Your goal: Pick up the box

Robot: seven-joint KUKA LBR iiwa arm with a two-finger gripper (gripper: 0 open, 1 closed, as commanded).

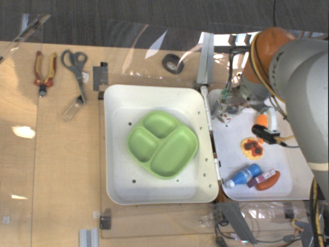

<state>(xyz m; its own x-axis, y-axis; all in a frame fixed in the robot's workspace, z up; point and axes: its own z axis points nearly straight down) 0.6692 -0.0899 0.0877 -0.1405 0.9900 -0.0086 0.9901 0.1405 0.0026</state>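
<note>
The arm (303, 96) fills the right of the view and bends in over the far corner of the right bin (231, 156). The surface (56, 153) carries both bins. The left bin (118, 187) holds a green plate (163, 144) with three wells. The tool (225, 107) hangs low at the right bin's far left corner, close to the wall between the bins. From this slant I cannot tell whether it is wide or narrow, and nothing can be seen held in it.

The rest of the right bin's load lies toward the near side, well apart from the tool: an orange disc (253, 146) with dark spots at mid-bin, then a blue bottle (244, 175) and a red sausage (269, 180) side by side by the near wall. None of these reads as a box.

A reddish bit (224, 117) sits just under the tool on its near side. It may be the box, but it is too small to be sure, and its long axis cannot be read. If it is, the coming move is a short drop almost straight down, leaning a touch toward the near wall. The bin's corner leaves little room for error.

Scissors (76, 66) and pliers (43, 72) lie on the surface, far left.
</note>
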